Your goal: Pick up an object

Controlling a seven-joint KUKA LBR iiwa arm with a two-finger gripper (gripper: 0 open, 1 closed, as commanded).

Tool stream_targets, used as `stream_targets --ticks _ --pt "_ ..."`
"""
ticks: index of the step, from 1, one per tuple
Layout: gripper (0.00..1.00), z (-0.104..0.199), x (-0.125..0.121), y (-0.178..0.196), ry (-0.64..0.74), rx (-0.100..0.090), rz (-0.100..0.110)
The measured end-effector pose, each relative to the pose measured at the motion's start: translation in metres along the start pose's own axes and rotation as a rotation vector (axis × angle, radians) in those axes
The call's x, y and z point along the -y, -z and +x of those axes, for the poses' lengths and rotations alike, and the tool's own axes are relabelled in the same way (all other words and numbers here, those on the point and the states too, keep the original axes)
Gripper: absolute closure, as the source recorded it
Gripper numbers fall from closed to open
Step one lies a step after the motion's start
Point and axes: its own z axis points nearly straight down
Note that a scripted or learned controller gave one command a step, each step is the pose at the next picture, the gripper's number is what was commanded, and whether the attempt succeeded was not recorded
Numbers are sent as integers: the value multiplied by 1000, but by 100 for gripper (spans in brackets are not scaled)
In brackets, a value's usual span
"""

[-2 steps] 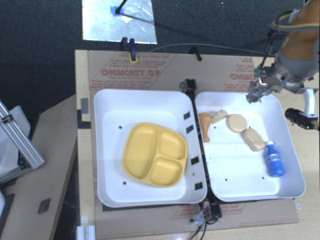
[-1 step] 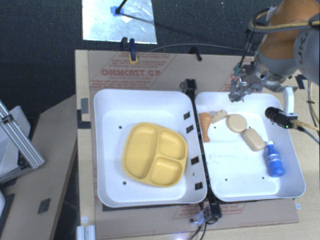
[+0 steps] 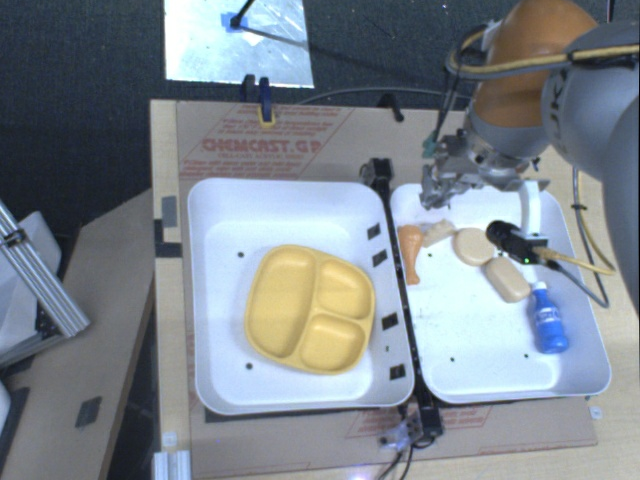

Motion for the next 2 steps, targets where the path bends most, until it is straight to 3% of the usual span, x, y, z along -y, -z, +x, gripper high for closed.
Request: stream_targets --ticks 2 --pt "100 115 21 -2 1 -1 2"
